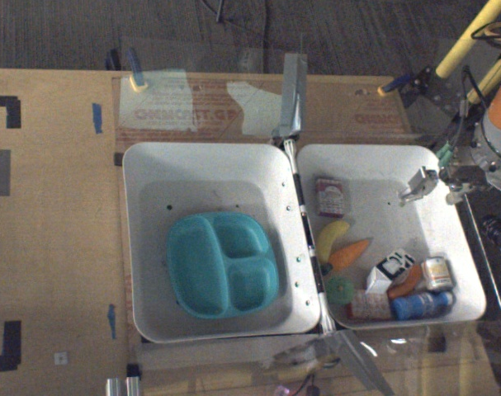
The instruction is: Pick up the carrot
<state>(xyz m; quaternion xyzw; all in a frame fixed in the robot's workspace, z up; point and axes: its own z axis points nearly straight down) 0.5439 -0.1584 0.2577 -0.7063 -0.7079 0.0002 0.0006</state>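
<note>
The orange carrot (pixel 350 253) lies in the right bin (pixel 374 167), near its left wall, pointing toward the upper right. It rests against a yellow banana (pixel 332 236) on its upper left side. My gripper (pixel 425 185) hovers over the right bin's upper right part, well up and to the right of the carrot and apart from it. Nothing hangs from the gripper.
A red carton (pixel 329 196) sits above the banana and a green round item (pixel 341 289) below the carrot. A white-black box (pixel 394 266), a can (pixel 437 273) and a blue bottle (pixel 420 305) crowd the bin's lower right. The left bin (pixel 151 172) holds a teal divided plate (pixel 224 264).
</note>
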